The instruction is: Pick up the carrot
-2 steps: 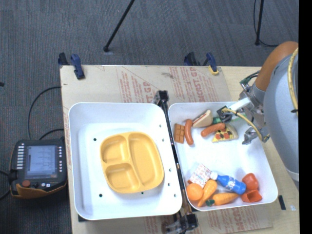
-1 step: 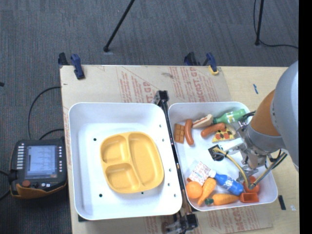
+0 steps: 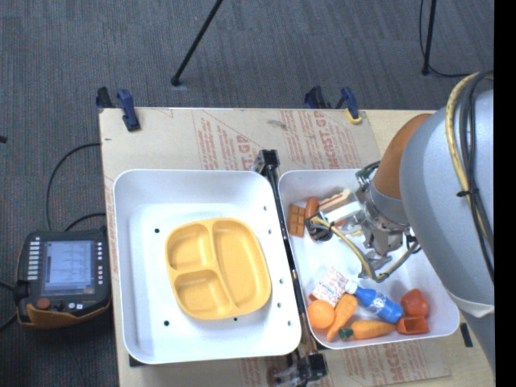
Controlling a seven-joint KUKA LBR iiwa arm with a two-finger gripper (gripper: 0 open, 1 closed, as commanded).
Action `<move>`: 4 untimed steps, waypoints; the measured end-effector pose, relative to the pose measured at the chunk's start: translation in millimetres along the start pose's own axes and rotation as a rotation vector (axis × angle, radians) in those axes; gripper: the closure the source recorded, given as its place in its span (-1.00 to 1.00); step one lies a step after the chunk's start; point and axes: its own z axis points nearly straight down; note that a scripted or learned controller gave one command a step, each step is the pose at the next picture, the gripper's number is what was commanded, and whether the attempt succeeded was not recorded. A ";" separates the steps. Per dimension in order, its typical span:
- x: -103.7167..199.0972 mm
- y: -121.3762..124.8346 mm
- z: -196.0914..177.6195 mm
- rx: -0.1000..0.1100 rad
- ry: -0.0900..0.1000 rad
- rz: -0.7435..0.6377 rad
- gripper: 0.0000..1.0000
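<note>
Left bin (image 3: 129, 216): holds a yellow divided plate (image 3: 218, 267), nothing else of note. A pendant (image 3: 63, 274) lies off the table's left edge.

Right bin (image 3: 447, 317): a brown waffle piece (image 3: 297, 220) sits near its far-left corner. The carrot (image 3: 343, 315) lies at the near edge, slanted, touching an orange ball (image 3: 322, 314) on its left. A second orange carrot-like piece (image 3: 369, 329) lies flat just beside it along the near wall, so which is meant is a judgement. A printed packet (image 3: 330, 282) sits just behind the carrot; a blue bottle (image 3: 377, 302) lies to the right, then red pieces (image 3: 414, 309) toward the near-right corner.

Gripper (image 3: 377, 260): hangs over the middle of the right bin, behind the carrot. Whether the fingers are open or closed cannot be told; nothing is seen held.

Step in hand: approach. The next move calls for travel toward the near edge and descent over the carrot. Hazard: ball, bottle and packet crowd the grasp.
</note>
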 end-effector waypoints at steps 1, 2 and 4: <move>-94.9 -35.2 -3.3 -0.014 0.018 -0.160 -1.00; -24.2 19.3 -0.2 -0.002 0.000 -0.203 -1.00; 30.4 70.5 -10.6 0.001 -0.002 -0.040 1.00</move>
